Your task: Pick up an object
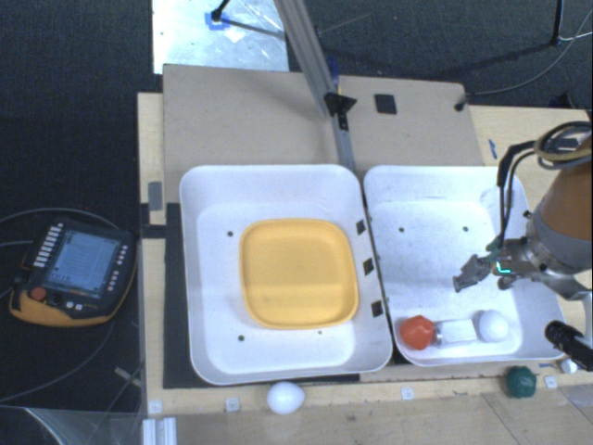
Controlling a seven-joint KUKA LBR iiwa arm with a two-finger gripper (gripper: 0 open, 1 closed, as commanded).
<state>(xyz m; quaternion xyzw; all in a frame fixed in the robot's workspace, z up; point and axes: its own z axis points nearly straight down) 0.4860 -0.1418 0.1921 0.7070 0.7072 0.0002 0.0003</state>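
Camera view showed the gripper (471, 274) poised over the right bin (435, 202); whether its claw was apart or together was unclear. A red ball (416, 332) and white ball (492, 325) lay along that bin's near edge, likely targets.

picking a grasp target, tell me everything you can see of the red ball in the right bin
The red ball is small, round and orange-red, smooth and slightly glossy, with a paler highlight on top. It lies on the floor of the right bin, in the near-left corner, close against the bin's front wall. A small white block-like piece sits right beside it, apparently touching, with a white ball beyond that. The gripper hovers above and to the right, not touching it.
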